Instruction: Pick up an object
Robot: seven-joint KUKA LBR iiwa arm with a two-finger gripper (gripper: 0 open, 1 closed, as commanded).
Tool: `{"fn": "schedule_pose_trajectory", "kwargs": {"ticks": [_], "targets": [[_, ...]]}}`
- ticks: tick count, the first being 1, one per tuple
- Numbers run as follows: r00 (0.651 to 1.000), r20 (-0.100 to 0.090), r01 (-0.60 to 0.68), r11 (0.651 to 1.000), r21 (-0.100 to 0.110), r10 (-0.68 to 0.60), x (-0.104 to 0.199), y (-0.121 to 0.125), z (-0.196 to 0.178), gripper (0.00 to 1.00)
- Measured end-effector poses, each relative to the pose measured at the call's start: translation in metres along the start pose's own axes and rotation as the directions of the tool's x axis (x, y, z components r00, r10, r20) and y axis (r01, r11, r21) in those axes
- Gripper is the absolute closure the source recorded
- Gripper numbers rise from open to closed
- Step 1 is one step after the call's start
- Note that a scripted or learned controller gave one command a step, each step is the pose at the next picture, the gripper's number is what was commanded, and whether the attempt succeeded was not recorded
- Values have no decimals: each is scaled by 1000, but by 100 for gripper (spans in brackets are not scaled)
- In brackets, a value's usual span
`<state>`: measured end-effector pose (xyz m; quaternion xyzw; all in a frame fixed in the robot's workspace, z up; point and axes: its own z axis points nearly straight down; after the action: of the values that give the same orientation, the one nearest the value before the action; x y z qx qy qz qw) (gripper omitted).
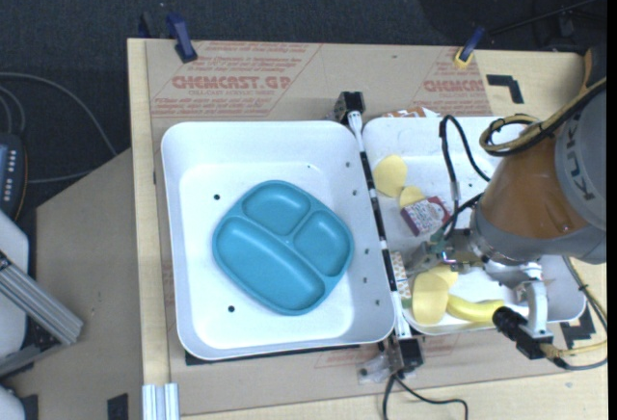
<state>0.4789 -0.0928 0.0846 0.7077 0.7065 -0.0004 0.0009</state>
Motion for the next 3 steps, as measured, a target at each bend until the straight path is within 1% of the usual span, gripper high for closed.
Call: {"fn": "schedule_pose_trajectory", "kwargs": {"ticks": [1, 2, 3], "targets": [[1000, -2, 1, 1000, 0, -1, -1, 0, 0, 0], [1000, -2, 2, 1000, 0, -2, 2, 36, 0, 0], [1000, -3, 1, 1000, 3, -1, -13, 17, 0, 0]]}}
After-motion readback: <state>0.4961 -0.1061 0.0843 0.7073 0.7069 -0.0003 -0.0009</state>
